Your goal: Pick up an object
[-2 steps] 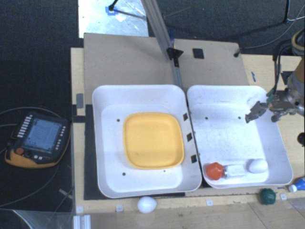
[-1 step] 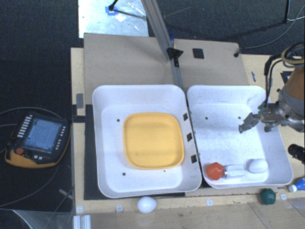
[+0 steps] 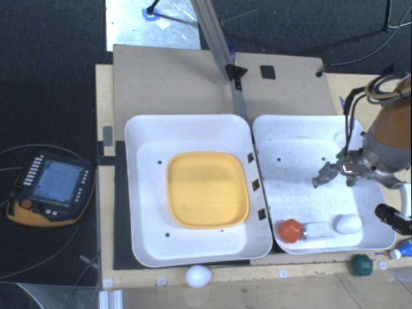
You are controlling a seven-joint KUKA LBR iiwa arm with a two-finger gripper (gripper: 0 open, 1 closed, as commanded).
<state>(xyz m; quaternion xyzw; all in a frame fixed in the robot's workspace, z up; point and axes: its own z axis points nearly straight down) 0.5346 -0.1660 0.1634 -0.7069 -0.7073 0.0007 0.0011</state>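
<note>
Approach is the step in hand, judging by position: the tool (image 3: 324, 176) hangs over the middle of the right bin (image 3: 296, 134) with nothing between its fingers. Whether those fingers stand apart or together cannot be told at this angle; only a dark, blurred tip shows.

Candidate objects lie below the tool in the view, along the bin's near wall. A white egg-shaped object (image 3: 348, 224) sits down and slightly right of the tool. An orange-red ball (image 3: 290, 230) sits down and left of it, with a pale, indistinct item (image 3: 315, 230) between the two. All three are apart from the tool.

Well left of the tool, the left bin (image 3: 145, 172) carries a yellow plate (image 3: 208, 189).

Next move, in my judgement, calls for travel toward the near wall, centring over one object, then descent. Risk: round objects may roll from the fingers, and the wall crowds the grasp.
</note>
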